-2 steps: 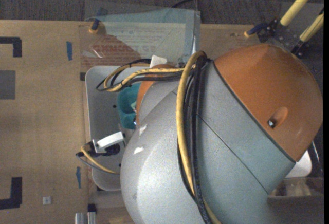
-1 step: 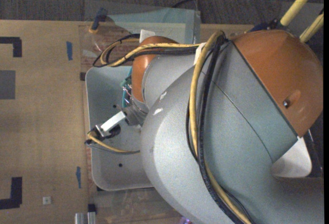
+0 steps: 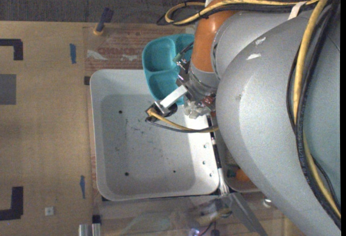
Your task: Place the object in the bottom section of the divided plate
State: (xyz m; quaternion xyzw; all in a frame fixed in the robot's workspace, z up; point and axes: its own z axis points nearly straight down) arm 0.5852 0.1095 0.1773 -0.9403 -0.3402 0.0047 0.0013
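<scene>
One teal divided plate (image 3: pixel 162 64) rests on the left bin (image 3: pixel 108 137) rim; end effector (image 3: pixel 190 100) hovers beside it, presumably for placing. Grip state: cannot tell.

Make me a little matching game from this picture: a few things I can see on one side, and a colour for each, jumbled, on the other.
Things:
1. divided plate
2. left bin
3. band above the wrist
4. arm casing

Colours:
A. orange
B. grey
C. teal
D. white

Pairs: 1-C, 2-D, 3-A, 4-B.

The plate rests at the far edge of the left bin, partly hidden by the arm.
</scene>
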